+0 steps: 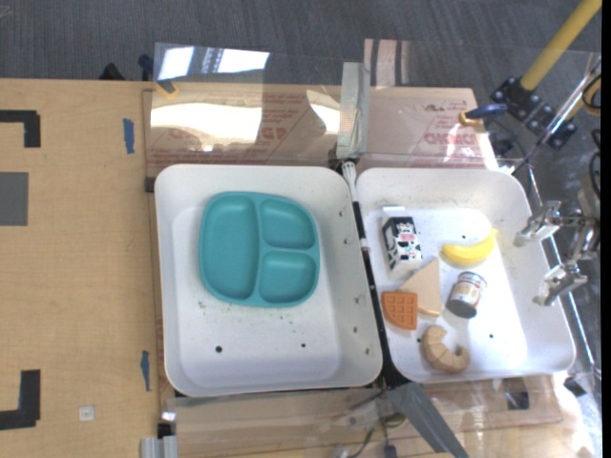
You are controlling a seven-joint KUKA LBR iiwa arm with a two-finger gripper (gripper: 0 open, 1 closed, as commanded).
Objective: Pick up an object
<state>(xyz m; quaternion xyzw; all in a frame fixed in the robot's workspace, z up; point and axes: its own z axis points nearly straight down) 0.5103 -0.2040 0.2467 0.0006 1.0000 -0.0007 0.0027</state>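
Where right bin (506, 346) holds toys: yellow banana (470, 250), possibly plastic.

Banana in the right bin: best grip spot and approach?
Take the banana across its thick middle, coming straight down, jaws spanning its narrow width. It lies flat and curved beside the right bin's far side, with free floor around it; the can sits clear below.

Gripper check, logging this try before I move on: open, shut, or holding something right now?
Gripper: cannot be told from the camera view.
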